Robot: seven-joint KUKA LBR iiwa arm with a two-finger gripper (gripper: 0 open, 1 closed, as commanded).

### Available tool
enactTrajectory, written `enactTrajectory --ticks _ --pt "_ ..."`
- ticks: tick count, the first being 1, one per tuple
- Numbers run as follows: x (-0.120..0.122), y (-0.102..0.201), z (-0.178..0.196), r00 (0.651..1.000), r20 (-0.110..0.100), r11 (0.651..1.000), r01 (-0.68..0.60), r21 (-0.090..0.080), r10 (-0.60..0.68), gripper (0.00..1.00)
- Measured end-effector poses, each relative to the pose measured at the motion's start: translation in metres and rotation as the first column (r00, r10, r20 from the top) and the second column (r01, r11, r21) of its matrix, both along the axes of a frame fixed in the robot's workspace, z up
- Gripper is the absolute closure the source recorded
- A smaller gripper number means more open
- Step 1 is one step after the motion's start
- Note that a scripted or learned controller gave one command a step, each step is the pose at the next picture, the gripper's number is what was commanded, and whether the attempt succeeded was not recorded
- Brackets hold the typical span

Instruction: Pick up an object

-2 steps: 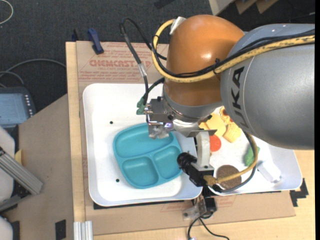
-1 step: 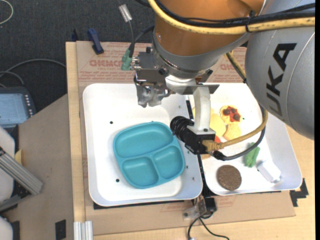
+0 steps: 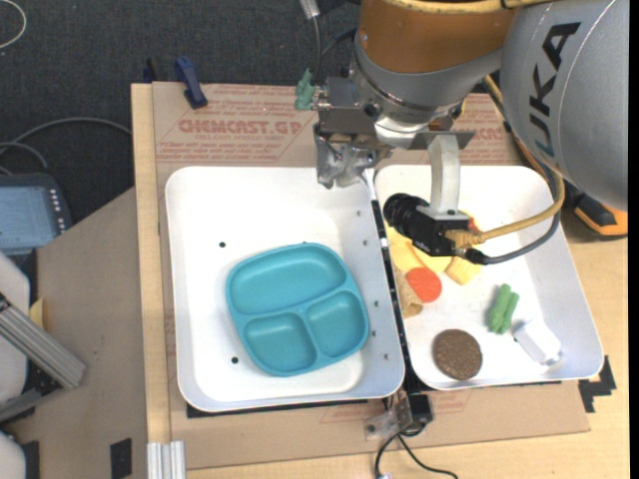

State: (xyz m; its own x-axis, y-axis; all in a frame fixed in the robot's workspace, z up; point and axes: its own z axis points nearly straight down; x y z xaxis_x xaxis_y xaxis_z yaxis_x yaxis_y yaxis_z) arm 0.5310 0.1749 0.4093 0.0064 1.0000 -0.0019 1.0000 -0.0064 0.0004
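The worktop (image 3: 240, 128) carries a brown board with two white bins side by side. The claw (image 3: 341, 168) hangs over the far end of the wall between them; I cannot tell whether it is released or clenched. Nearest it, in the left bin (image 3: 190, 257), lies a teal divided plate (image 3: 297, 307), apart from it. The right bin (image 3: 564, 277) holds yellow pieces (image 3: 407, 255), an orange piece (image 3: 423, 284), a green piece (image 3: 501, 307) and a brown disc (image 3: 457, 353). A good pick likely means choosing one thing, centring above it, and descending clear of the wall.
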Motion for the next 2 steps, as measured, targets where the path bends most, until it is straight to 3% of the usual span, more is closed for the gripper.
enactTrajectory --ticks 1,2 --pt "-0.008 0.020 -0.019 1.000 -0.003 1.000 -0.007 0.001 0.007 1.00" --pt "-0.055 0.052 -0.043 1.000 -0.007 1.000 -0.011 0.001 0.011 1.00"
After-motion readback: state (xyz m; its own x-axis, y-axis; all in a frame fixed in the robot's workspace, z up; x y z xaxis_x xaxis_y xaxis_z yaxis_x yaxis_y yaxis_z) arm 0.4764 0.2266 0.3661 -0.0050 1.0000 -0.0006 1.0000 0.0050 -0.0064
